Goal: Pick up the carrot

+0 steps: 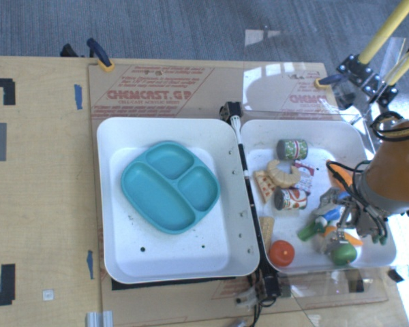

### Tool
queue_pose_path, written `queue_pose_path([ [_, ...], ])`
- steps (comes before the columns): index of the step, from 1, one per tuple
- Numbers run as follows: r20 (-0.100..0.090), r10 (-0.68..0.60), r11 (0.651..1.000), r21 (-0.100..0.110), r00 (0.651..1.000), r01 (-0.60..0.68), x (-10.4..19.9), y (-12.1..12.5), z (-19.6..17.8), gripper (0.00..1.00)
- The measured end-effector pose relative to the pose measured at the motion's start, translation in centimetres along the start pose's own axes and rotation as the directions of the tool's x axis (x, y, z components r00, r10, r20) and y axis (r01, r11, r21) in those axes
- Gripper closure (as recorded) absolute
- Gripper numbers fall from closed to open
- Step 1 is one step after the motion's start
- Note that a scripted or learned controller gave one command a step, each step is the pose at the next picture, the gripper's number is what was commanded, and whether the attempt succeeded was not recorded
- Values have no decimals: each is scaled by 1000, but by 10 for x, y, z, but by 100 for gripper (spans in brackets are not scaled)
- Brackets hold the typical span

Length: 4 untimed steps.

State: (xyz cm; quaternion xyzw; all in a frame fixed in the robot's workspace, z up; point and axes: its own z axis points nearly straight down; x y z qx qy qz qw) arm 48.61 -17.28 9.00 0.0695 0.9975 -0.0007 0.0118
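Note:
The carrot shows as a small orange piece in the near right corner of the right bin. It lies between a green round fruit and the gripper. My gripper hangs low over that corner, right above the carrot, and its dark body and cables cover most of the carrot. The grey arm with the orange band reaches in from the right.
The right bin also holds two small cans, a pizza slice, a pastry, a red tomato, a green vegetable and a blue item. The left bin holds a teal divided plate.

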Motion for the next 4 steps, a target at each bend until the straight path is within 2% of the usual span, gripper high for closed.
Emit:
queue_pose_path([
  [1,-4,137,991,-1,991,-137,-5,-40,1,0],
  [2,-10,239,971,-1,971,-239,-79,-37,3,0],
  [3,-12,639,769,4,769,-640,-33,-24,2,0],
  [4,3,639,769,-2,769,-639,-38,-25,-11,100],
])
